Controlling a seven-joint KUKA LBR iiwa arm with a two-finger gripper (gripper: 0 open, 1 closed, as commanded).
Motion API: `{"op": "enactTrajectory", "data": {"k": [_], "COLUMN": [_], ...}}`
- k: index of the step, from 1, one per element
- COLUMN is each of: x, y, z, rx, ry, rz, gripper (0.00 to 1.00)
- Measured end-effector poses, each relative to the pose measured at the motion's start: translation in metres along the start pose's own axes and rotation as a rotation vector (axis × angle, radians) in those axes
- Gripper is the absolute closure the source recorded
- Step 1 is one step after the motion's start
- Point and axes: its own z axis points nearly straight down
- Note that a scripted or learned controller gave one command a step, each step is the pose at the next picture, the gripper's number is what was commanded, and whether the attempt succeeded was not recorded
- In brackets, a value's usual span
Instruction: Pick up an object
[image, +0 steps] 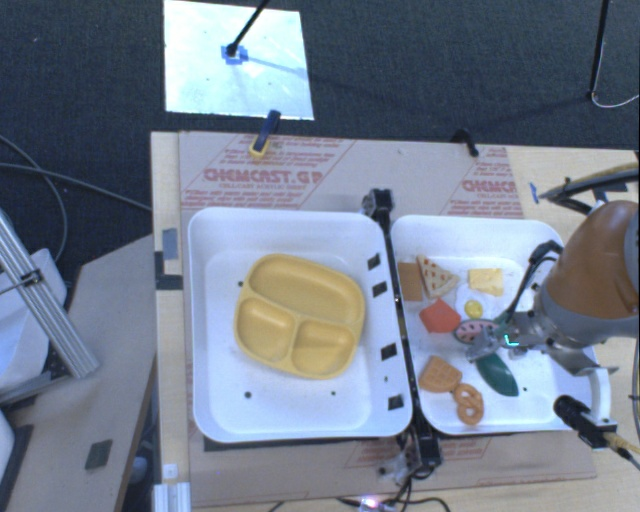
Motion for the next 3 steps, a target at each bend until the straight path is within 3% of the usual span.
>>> {"op": "enactTrajectory", "data": {"k": [1, 2, 3], "x": [0.009, -0.012, 0.002], "y": [0.000, -0.004, 0.068], "z": [-0.124, -0.028, 0.040], "rx": [-0.009, 0.007, 0.000], "ry": [-0.003, 0.001, 0.000], "rz": [-0.004, 0.002, -0.007], "gripper": [0.00, 0.00, 0.00]}}
